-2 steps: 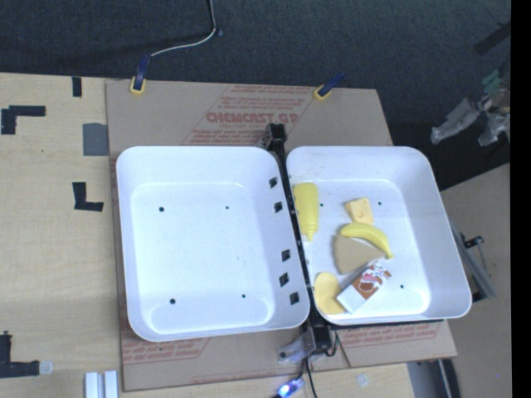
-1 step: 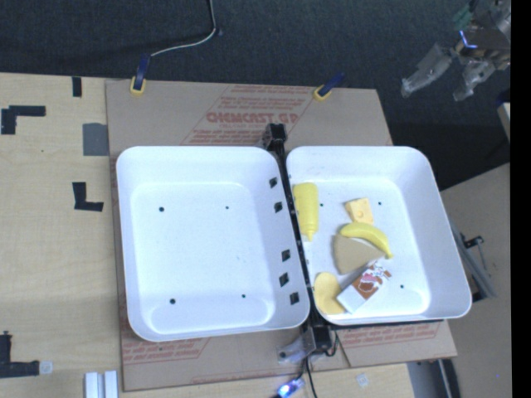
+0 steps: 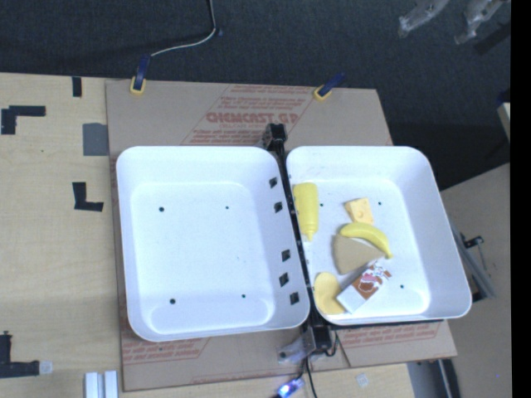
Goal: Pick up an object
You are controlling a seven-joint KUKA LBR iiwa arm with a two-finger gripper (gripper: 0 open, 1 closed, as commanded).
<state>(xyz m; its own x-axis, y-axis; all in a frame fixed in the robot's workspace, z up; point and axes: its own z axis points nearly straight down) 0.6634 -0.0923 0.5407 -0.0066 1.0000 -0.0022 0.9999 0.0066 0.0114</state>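
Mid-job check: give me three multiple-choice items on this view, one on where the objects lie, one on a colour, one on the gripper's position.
1. The objects lie in: A) the left bin, B) the right bin, C) both bins.
2. The banana is: A) yellow, B) green, C) red.
3. The gripper is: A) inside a bin, B) touching the banana, C) off above the far edge of the bench, away from both bins.

Answers: 1 B, all the items sit in the right bin. 2 A, the banana is plainly yellow. 3 C, the gripper shows at the view's top right over dark floor.
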